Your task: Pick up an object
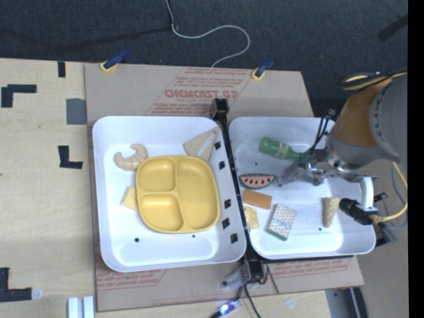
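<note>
White right bin [311, 244] was the landmark. End effector [289, 174] hung over its middle, fingers spread, grasping nothing. Green bottle [277, 149] lay just behind it, watermelon slice [256, 179] just left. No pick made yet; grasp and lift remained.

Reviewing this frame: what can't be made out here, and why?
- Pincer in the right bin: too small and blurred in the camera view to tell whether it grips anything.
- Pale wedge and yellow piece in the left bin: partly hidden under the yellow divided plate.
- Small patterned packet: print too small to read.
- Arm's base: cut off by the right edge.
</note>
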